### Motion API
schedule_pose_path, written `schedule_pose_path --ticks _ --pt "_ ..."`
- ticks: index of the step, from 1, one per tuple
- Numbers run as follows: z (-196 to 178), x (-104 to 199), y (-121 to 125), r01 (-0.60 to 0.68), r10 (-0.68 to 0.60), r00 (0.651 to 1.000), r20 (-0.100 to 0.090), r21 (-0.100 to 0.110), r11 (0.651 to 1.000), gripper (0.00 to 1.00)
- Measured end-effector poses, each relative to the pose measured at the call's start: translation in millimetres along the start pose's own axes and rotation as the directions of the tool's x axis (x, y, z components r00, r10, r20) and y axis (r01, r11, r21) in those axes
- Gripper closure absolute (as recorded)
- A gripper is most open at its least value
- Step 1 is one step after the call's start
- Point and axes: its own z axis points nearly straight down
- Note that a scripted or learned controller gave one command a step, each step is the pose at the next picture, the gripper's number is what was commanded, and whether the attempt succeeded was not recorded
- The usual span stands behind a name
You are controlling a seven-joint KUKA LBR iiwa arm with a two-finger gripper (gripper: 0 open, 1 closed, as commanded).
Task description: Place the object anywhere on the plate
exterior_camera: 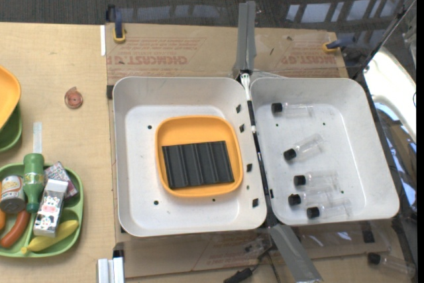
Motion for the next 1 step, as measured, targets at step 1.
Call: schedule_pose_path --ticks 1 --pt "0.2 0.1 0.1 0.398 -0.398 0.917 0.001 -0.001 0.917 1.00"
